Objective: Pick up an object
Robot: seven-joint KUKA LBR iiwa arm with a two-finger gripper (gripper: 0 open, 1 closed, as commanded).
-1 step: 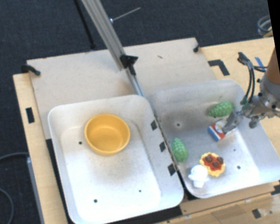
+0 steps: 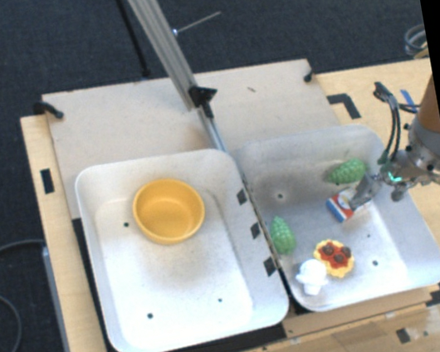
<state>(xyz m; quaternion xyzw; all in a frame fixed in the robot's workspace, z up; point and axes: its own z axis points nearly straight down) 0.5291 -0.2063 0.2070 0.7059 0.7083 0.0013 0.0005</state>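
We are hovering our gripper [image 2: 364,192], whose fingers we cannot tell apart or together, just beside the small red, white and blue plastic object [image 2: 339,208] lying at their tips, judging it light, stiff, somewhat slippery, best pinched across its narrow middle.

We lose most of the grey arm with its orange band [image 2: 428,113] past the right edge. The two-finger gripper [image 2: 364,192] blurs over the small red, white and blue object [image 2: 339,208], so we can't read its fingers.
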